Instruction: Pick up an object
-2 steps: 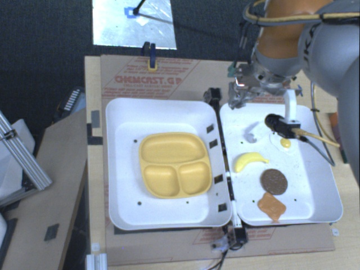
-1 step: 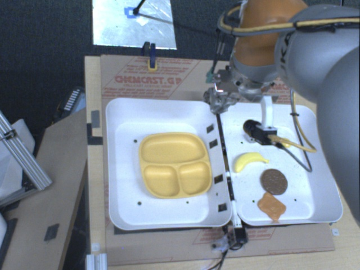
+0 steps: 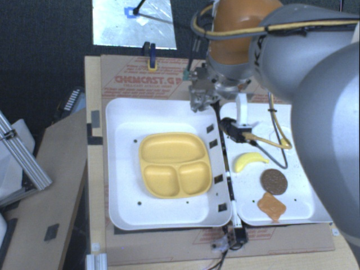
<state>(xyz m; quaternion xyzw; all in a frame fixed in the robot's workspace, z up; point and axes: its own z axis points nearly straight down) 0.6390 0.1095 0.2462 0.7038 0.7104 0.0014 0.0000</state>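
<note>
camera view | tool [image 3: 201, 101] over left bin [image 3: 121, 122] back edge, grip cannot be told | banana [image 3: 250, 161] may be missed, too far

Open floor around yellow tray [image 3: 171, 172]

**Bright bins, soft focus**

Even overhead light washes the white bins [image 3: 121, 151] almost featureless. A foil sheet [image 3: 134, 16] at the far side glares silver. The arm [image 3: 315, 66], near the lens, looks blurred, and shadows beneath it are faint.
</note>
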